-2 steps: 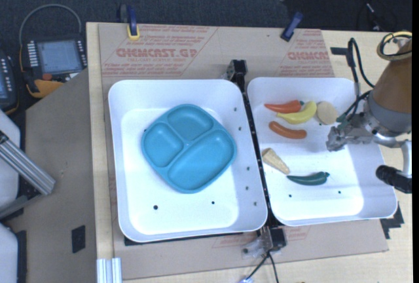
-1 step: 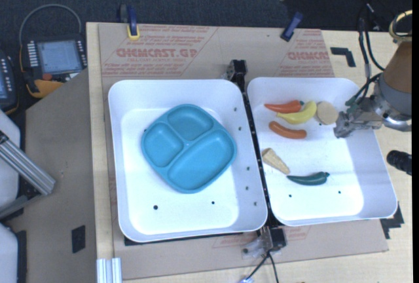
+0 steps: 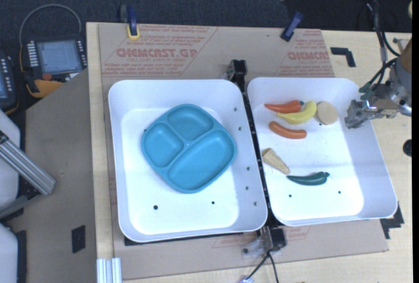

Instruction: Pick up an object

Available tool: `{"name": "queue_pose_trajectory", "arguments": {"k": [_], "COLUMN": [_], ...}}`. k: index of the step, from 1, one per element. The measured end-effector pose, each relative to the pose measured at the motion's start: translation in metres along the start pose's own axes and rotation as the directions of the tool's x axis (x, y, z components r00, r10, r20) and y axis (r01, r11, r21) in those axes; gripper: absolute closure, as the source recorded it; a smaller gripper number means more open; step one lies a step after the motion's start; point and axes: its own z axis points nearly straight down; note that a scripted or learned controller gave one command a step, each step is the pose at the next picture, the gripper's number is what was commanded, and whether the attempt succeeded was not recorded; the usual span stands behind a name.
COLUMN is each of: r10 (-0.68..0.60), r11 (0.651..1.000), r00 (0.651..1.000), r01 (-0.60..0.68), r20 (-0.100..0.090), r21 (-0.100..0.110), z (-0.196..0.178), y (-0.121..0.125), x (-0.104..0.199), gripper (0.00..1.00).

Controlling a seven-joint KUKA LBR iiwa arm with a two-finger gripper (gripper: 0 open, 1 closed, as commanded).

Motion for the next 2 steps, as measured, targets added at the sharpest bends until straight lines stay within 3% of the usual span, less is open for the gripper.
{"name": "queue_pose_trajectory", "arguments": {"k": [1, 2], "r10": [0.000, -0.004], "r11": [1.000, 1.000], "r00": [1.000, 1.000], "r01": [0.000, 0.004], "r20": [-0.002, -0.005], "r21": [0.005, 0.010], "z": [-0.003, 0.004], "y": [0.001, 0.005], "x": [0.000, 0.049], "gripper": [1.00, 1.00]}}
